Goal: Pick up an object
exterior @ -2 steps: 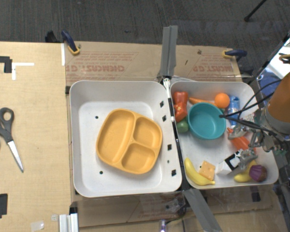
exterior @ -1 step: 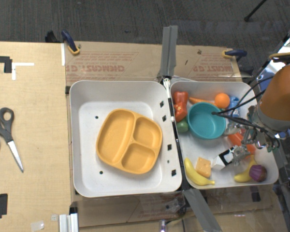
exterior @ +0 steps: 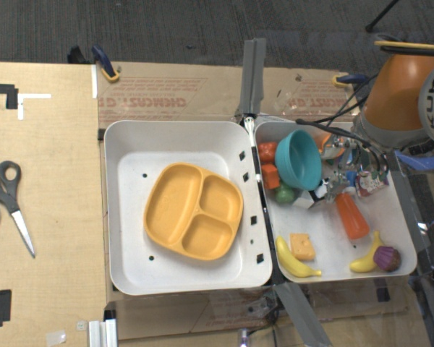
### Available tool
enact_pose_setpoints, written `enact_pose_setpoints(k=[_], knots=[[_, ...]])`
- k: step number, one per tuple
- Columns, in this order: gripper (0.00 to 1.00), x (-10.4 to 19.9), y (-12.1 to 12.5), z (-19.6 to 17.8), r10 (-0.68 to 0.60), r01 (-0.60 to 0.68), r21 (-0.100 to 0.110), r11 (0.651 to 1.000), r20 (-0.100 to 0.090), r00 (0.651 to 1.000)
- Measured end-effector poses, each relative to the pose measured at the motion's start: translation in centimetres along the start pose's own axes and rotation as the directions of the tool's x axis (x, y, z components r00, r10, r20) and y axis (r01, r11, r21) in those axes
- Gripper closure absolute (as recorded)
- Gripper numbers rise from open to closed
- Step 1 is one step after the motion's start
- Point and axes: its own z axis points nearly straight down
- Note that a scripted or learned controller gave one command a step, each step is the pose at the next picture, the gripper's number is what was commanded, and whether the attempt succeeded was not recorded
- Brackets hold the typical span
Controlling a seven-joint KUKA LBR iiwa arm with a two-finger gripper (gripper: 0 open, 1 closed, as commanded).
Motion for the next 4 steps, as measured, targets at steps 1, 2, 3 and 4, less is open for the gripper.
enact_pose_setpoints(k=[1,2,3,4], knots=[[0.00,5.7,-6.4,1.5,0.071,-0.071,-0.010,0.997,-0.025,0.997],[0.00,4.4,-0.5,1.6,0.252,-0.252,-0.004,0.968,-0.029,0.967],[0.00,13.4,-7.1,1.6,0.276,-0.276,-0.006,0.961,-0.035,0.961],[0.00,4.8,-0.9,1.7,0.224,-0.224,-0.005,0.975,-0.029,0.974]])
